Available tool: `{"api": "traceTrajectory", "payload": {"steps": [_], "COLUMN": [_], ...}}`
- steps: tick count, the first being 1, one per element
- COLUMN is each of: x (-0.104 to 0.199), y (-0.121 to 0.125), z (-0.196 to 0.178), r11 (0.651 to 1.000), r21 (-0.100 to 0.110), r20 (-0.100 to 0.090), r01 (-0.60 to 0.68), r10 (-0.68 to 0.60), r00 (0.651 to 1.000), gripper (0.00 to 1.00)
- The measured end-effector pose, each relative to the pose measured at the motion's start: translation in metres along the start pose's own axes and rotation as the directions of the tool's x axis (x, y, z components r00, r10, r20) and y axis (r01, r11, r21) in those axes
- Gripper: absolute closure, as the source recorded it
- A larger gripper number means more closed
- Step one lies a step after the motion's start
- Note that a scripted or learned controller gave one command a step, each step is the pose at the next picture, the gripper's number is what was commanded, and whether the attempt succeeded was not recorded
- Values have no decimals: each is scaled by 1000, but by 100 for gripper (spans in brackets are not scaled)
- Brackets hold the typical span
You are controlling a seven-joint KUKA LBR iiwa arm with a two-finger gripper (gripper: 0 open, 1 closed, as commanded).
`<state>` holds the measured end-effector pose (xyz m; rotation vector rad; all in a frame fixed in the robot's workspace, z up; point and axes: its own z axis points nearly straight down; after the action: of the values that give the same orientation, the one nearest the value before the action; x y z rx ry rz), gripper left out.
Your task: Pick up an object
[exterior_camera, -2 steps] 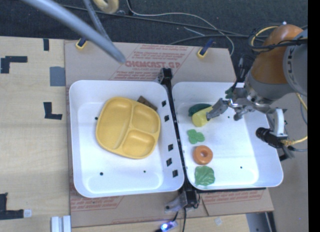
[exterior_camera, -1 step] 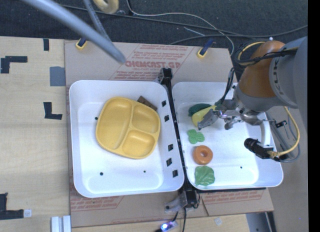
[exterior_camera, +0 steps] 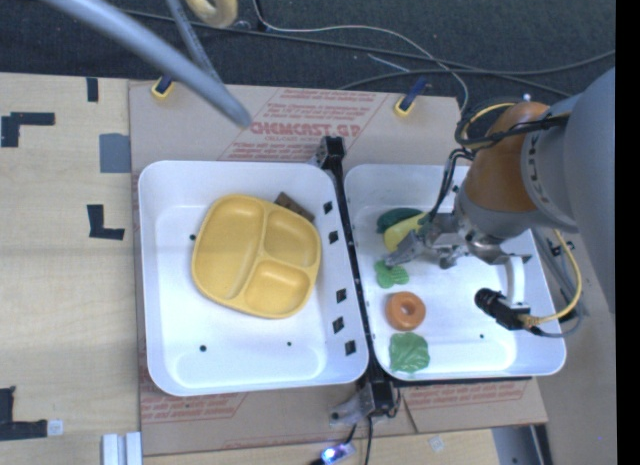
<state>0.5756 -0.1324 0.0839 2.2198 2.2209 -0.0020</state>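
Right white bin, yellow-green object just beside fingers

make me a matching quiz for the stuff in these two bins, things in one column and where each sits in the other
Things:
1. yellow tray
2. orange ring
3. green lump
4. yellow-green toy

Places:
A. right bin, near front edge
B. left bin
C. right bin, by the gripper
D. right bin, between two green pieces

Pairs: 1-B, 2-D, 3-A, 4-C
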Motion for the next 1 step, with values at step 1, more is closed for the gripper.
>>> {"api": "traceTrajectory", "payload": {"steps": [1], "x": [2], "y": [2], "z": [-14], "r11": [1000], "r21": [-5], "r20": [-3], "r01": [2], "r10": [-2], "r00": [1000], "gripper": [100]}}
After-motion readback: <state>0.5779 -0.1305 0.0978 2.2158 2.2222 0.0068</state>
